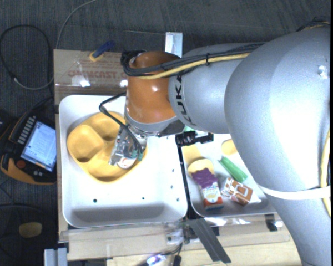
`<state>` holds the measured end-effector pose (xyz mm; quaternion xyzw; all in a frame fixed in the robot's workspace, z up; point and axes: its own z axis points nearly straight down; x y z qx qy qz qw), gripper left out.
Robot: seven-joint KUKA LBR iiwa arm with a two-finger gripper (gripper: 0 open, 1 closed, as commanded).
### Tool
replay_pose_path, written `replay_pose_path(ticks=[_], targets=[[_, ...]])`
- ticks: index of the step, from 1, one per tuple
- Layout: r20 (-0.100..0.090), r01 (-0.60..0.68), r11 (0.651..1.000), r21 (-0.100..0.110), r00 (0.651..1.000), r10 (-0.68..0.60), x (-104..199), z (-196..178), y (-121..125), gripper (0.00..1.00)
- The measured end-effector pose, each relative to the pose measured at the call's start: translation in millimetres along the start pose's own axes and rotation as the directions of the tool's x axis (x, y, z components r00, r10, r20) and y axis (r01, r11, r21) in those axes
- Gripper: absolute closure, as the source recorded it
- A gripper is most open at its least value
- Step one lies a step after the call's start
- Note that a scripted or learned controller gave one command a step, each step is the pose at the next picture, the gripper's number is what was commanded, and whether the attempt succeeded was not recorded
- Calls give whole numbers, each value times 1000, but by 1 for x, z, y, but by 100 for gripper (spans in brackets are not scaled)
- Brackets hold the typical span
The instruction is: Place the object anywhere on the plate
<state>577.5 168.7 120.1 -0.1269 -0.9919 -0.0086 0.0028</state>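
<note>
gripper (125, 151) hovered over yellow plate (86, 143), left-centre | jaw state unclear | held object not discernible, handling unjudged

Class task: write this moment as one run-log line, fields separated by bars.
arm: over left bin | gripper: above yellow compartment plate in left white bin | grasp: unclear | purple packet, green stick: right bin

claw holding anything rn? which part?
Cannot be told: the claw sits low over the yellow divided plastic plate in the left white bin, its tips blurred.
</note>
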Motion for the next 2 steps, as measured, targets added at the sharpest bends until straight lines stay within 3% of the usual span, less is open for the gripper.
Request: replay_pose_path(ticks=[1, 2], targets=[[-7, 1, 1000, 3, 1000, -1, 2, 1, 0, 0], [12, -7, 1000, 16, 1000, 6, -39, -149, -54, 0]])
